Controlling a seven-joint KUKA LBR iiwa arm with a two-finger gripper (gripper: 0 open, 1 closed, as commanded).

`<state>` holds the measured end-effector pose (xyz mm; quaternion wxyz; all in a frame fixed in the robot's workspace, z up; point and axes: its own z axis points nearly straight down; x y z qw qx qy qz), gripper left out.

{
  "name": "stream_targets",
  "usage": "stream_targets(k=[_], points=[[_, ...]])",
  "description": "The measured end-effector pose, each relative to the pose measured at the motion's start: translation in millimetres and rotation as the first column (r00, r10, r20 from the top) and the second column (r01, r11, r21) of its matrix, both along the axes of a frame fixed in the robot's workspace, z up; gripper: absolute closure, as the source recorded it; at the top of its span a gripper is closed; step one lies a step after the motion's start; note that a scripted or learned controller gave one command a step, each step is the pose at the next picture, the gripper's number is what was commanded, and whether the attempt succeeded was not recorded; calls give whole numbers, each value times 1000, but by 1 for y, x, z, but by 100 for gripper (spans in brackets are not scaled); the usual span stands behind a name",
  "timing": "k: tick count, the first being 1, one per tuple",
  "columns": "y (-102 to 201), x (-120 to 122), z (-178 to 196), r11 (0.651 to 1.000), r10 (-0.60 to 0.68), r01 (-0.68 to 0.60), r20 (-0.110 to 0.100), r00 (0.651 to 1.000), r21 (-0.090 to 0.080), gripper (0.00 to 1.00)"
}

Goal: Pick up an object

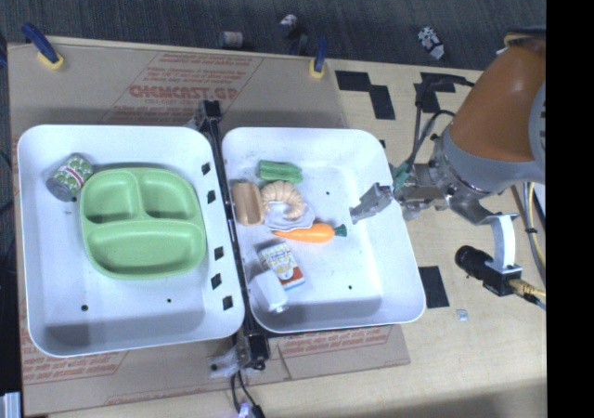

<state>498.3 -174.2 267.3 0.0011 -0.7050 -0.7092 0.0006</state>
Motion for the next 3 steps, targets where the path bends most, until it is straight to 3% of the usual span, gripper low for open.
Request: stream_targets(k=[1,2,3], points=[[-13,-23,-135,1000,0,0,-4,1000,1,0],[53,-20,-173,1000,0,0,6,1000,-2,0],[55,-18,-162,1000,8,-8,7,1000,2,100]])
